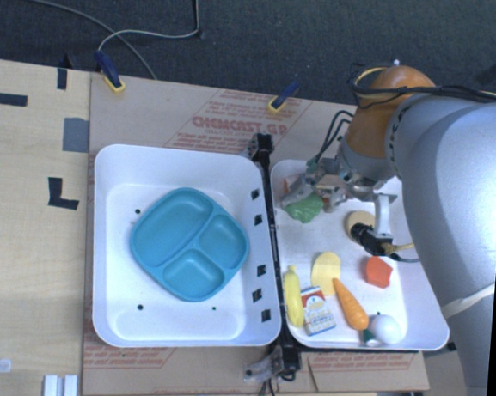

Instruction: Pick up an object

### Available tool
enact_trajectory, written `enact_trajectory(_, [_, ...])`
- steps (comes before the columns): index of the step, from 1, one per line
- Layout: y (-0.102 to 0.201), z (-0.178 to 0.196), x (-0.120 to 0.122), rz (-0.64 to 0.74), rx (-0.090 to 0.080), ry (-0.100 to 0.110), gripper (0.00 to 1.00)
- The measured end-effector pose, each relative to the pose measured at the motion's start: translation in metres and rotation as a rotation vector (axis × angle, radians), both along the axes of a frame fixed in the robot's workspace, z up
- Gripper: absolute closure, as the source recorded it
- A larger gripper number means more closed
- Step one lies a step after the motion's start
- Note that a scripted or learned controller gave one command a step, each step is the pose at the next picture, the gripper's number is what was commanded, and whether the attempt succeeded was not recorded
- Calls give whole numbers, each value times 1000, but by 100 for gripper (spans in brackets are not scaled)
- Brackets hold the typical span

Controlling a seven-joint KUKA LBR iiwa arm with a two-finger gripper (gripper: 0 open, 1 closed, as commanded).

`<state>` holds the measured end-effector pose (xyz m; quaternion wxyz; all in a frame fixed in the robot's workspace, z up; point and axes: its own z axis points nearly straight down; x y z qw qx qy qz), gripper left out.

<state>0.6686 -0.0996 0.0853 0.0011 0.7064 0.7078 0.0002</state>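
At the bottom of the frame, on the desk (pixel 20 242), sit two shallow white bins side by side. The left bin (pixel 105 249) holds a blue divided plate (pixel 190 243) lying flat near its middle. The right bin (pixel 418 324) holds the small things I could pick.

Nearest the bottom edge of that right bin lie a white egg (pixel 385 327), an orange carrot (pixel 350 304) with its long axis running from upper left to lower right, a small red and white carton (pixel 316 312), and a yellow banana (pixel 292 297) lying lengthwise along the bin's left wall. Just above them are a pale yellow lump (pixel 326 268) and an orange-red block (pixel 379 271). Higher still, right of centre, a yellow round piece (pixel 360 221) shows beside my wrist gear.

Farthest up, in the bin's upper left corner, is a green object (pixel 303 210). My pincer (pixel 311 188) sits right over it, touching or just above its top edge, with the green object lying just below and slightly left of me in the frame. I cannot tell how wide my pincer stands, nor whether it has hold of anything. I judge the green object to be my target, since it lies closest of all.
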Motion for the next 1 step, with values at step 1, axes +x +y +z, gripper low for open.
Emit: enact_trajectory(1, [-1, 9, -1, 0, -2, 3, 100])
